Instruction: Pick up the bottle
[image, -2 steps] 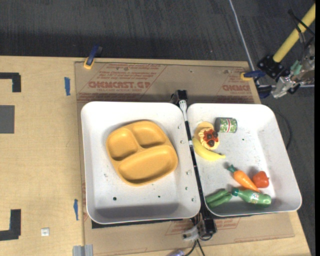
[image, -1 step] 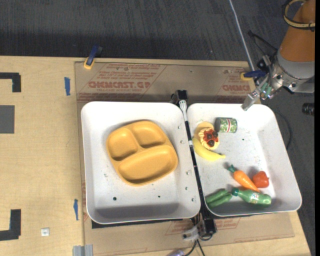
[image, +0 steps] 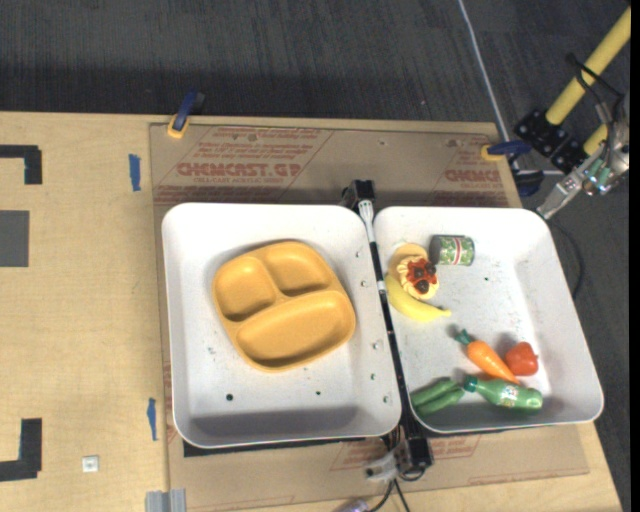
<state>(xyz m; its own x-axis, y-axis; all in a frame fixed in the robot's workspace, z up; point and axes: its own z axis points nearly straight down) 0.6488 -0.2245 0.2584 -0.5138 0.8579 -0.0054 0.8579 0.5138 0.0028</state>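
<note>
Camera view: two white bins sit side by side on a brown board.

Left bin (image: 190, 300) holds one thing: a yellow tray (image: 284, 302) with three compartments, lying roughly centred and turned at a slant. Nothing sits in its compartments.

Right bin (image: 560, 300) holds the rest:
- green can (image: 452, 250) on its side, near the far edge
- banana (image: 415, 304) just beside the divider, with a small yellow cake (image: 414, 270) with red topping touching its upper end
- carrot (image: 484, 354) mid-bin, tilted, with a red pepper (image: 521, 358) touching or just beside its right end
- bottle (image: 509, 395), green with a light label, lying flat near the bin's near-right corner
- green pods (image: 440, 393) just left of the bottle, close to its neck end; whether they touch is unclear

Gripper (image: 570, 190) is at the top right, outside the right bin past its far-right corner, well apart from the bottle. It is small and partly blurred here, so jaw state cannot be told. Nothing is visibly held in it.
</note>
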